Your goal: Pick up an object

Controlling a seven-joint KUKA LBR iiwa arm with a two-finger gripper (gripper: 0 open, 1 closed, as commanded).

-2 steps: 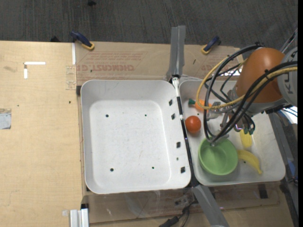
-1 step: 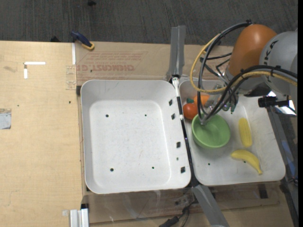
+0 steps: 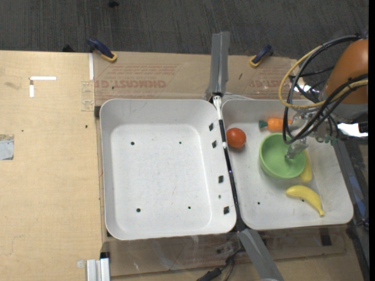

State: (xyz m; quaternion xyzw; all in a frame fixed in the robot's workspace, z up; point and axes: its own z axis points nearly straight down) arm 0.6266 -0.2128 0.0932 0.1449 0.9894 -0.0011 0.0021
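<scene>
Partly hidden, gripper [image 3: 295, 151] over green bowl [image 3: 280, 157], fingers unclear

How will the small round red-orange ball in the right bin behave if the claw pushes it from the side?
The small round red-orange ball would probably roll, since it looks spherical and sits on the smooth floor of the shallow white right bin. It lies close to the bin's left wall, so a push that way would likely stop it quickly. Its glossy surface may be slippery.

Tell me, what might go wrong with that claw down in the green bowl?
The gripper sits over the green bowl; a grab at the smooth rim may slip, or tip it. The bowl is crowded: a banana lies just beside it and an orange object sits behind, so they could get knocked. Loose cables might snag.
</scene>
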